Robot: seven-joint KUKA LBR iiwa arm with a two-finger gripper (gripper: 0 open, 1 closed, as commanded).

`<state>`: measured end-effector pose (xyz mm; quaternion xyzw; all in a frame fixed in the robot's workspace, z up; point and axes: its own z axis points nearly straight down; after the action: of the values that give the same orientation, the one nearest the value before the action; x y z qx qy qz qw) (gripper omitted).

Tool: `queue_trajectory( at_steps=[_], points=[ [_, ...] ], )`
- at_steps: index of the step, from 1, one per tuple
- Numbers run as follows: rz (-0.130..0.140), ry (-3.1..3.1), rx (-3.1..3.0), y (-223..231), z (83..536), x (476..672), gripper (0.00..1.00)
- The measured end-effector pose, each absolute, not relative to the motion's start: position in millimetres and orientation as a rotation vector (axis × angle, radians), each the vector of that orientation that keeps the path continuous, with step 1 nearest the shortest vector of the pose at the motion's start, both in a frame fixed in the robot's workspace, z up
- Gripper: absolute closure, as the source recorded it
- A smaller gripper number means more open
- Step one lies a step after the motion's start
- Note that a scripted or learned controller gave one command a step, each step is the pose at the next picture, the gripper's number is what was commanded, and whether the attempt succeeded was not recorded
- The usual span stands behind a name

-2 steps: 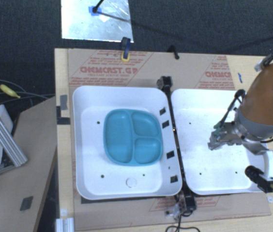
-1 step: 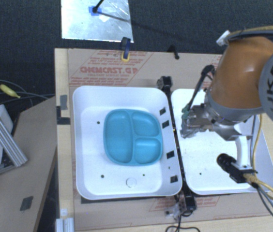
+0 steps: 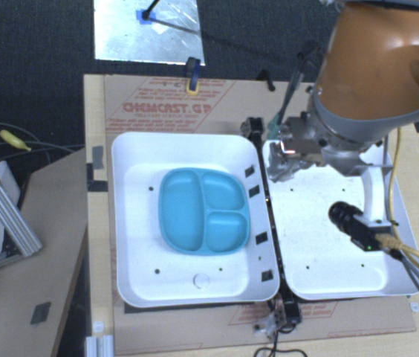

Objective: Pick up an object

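A blue divided plate (image 3: pixel 200 210) lies flat in the middle of the left white bin (image 3: pixel 137 199). My gripper (image 3: pixel 278 161) hangs under the big orange wrist band (image 3: pixel 380 50), over the far left corner of the right white bin (image 3: pixel 336 274), close to the wall between the bins. The wrist hides most of the gripper. A small teal patch (image 3: pixel 272 129) shows just above the gripper, and I cannot make out what it is. Nothing is visibly held.
Both bins rest on a brown cardboard sheet (image 3: pixel 169 103). A shiny foil sheet (image 3: pixel 150 17) lies on the dark floor behind. An aluminium frame (image 3: pixel 1 207) stands at the left. A faint pale round spot (image 3: pixel 200 280) marks the left bin's near floor.
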<state>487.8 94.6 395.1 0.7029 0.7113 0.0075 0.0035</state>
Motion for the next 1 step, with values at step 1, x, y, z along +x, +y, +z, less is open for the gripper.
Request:
queue_trajectory(
  at_steps=[1],
  points=[
    [0.010,2.237,2.206,192.5,397.6,485.9,1.00]
  ],
)
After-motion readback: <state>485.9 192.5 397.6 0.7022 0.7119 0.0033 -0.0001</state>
